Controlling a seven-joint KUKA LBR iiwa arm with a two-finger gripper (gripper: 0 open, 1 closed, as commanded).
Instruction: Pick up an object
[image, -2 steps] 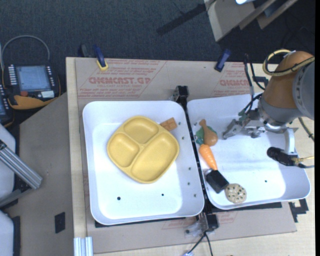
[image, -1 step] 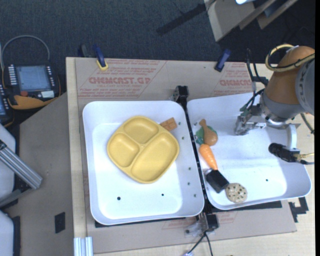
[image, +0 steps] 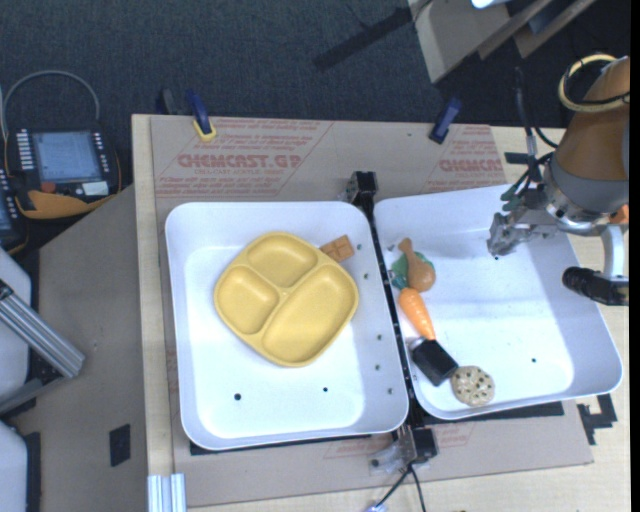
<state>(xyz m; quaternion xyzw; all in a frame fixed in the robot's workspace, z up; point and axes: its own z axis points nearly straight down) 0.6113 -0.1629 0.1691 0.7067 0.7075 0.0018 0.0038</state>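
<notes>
A dark blue-grey floor surrounds a bench topped with a brown board whose protective paper carries repeated red print reading "CHEMCAST GP"; other smaller lines of the print are too fine to read. To the far left a teach pendant with a lit screen rests beside a looped black cable. Two shallow white bins sit side by side on the board. The left bin holds a yellow divided plate with three compartments, and a small brown block lies just beside the plate's upper right edge. The right bin holds the loose objects, all gathered along its left wall: a pear-like toy with a tan body and green end, an orange carrot just below it pointing down the bin, a black rectangular block lower again, and a round tan cookie with dark chips touching or just beside the block's lower right corner. The gripper hangs over the upper right part of the right bin, below the arm's orange band, well apart from the objects and to their right; the pear-like toy is the nearest of them. Its metal fingers look dark and small against the white floor, nothing is seen between them, and how far apart they stand cannot be told from this angle.
</notes>
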